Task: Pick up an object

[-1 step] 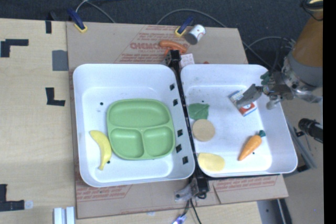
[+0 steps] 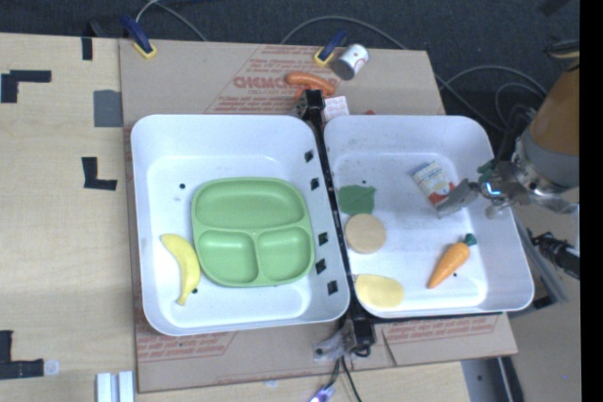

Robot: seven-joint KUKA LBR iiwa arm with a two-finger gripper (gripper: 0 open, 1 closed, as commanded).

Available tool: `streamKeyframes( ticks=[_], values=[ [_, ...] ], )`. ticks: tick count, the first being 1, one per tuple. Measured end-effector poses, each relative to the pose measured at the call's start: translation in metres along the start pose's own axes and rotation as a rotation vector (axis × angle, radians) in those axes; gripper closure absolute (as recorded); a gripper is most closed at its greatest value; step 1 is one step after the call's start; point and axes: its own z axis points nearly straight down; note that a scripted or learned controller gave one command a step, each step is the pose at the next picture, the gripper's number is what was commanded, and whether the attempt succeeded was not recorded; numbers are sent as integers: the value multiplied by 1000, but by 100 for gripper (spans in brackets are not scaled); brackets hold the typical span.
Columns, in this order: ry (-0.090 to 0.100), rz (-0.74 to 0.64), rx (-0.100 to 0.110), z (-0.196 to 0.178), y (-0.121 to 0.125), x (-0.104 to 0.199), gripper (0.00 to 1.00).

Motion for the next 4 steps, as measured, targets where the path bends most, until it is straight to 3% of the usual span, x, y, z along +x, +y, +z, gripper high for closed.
streamKeyframes(
  ticks=[1, 2, 3, 4],
  values=[
    [-1, -2, -5, 85, -15, -12, 0],
    [1, -1, -1, 77, -16, -11, 100],
    [1, -3, -2, 91, 25, 67, 100],
    [0, -3, -4, -5, 25, 125, 100]
  ],
)
